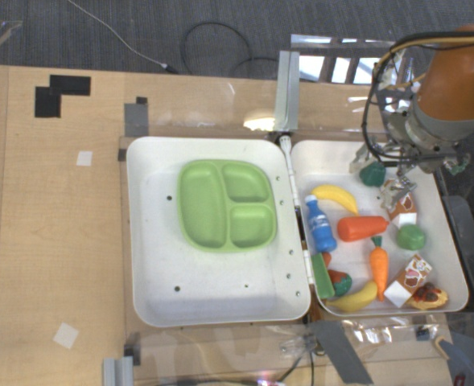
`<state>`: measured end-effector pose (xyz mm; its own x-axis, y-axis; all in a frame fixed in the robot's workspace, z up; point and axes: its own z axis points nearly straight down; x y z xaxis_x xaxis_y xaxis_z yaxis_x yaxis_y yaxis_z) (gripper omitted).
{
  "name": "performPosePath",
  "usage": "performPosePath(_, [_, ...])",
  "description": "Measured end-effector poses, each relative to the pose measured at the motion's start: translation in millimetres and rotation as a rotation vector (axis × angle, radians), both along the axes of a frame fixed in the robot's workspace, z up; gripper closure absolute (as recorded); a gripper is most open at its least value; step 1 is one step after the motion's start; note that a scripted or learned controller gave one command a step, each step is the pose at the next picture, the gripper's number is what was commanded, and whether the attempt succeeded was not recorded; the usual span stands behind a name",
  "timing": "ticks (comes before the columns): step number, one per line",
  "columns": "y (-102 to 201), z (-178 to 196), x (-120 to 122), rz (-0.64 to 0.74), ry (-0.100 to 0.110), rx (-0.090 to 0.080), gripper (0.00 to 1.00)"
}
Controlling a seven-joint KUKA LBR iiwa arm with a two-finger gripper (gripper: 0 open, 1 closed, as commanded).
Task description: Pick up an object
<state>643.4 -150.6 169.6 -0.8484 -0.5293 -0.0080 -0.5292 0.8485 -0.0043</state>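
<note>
The right bin point(454, 240) holds several toy foods. Among them are a yellow banana point(335, 197), a blue bottle point(320, 225), a red-orange pepper point(362, 227), a green ball point(411, 236), a small carrot point(379, 268) and a milk carton point(410, 278). My gripper point(397, 185) hangs over the bin's far right part, under the orange-banded wrist point(454, 83). A dark green piece point(372, 174) lies just to its left and a red-and-white piece point(403, 207) just below it. I see nothing clearly held.
The left bin point(152, 240) carries a green divided plate point(227, 204). A second banana point(353, 298) and a pastry point(428, 297) lie along the right bin's near wall. A metal post point(286, 87) stands behind the bins, and black cables point(381, 103) loop around the wrist.
</note>
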Motion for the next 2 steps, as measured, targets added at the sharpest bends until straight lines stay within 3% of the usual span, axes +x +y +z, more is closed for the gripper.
performPosePath(1, [32,-63,-15,0.014,-0.006,-0.001,0.00])
performPosePath(2, [58,-80,-50,-0.019,-0.007,-0.004,0.00])
